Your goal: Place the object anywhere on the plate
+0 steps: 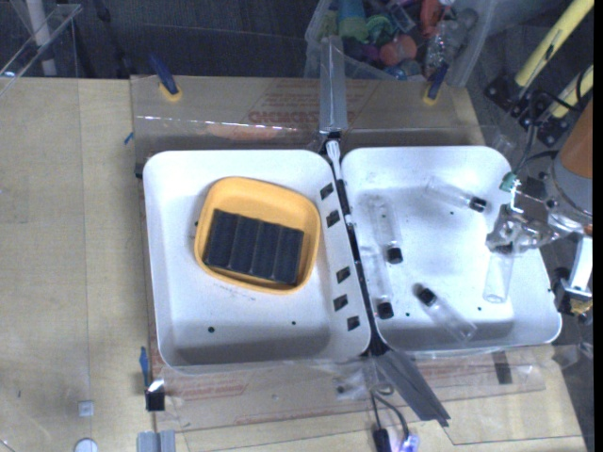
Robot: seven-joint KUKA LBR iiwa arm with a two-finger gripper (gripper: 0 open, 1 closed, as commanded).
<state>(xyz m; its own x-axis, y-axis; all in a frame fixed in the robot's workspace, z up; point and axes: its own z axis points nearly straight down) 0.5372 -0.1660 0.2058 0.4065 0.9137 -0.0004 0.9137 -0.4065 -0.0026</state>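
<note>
Tubes of clear plastic with black caps lie scattered across your right-hand bin [443, 168], four of them in all. One tube [454, 196] rests near the bin's far side, cap pointing toward the arm. A second [384, 229] lies lengthwise just beside the divider, its black cap at the near end. A third [445, 312] sits toward the near wall, cap at its far-left end. The fourth tube [497, 276] stands close to the right wall, almost directly under the gripper [513, 234], which hangs at the bin's right edge. You can make out the metal wrist parts and cabling there, but the slant of the camera hides whether the jaws are spread or closed, and whether they have hold of anything cannot be told.

Across the divider, your yellow plate [215, 203] sits in the middle of the left bin [170, 290], tilted slightly. A dark ribbed block [256, 245] lies flat on it, covering most of its floor. None of the tubes touches the plate; all are well apart from it, in the other bin.

Beyond the bins, a clear tub of coloured toys [396, 12] stands at the far edge of the bench [57, 252], and blue clamps [168, 85] pin a sheet behind the bins.
</note>
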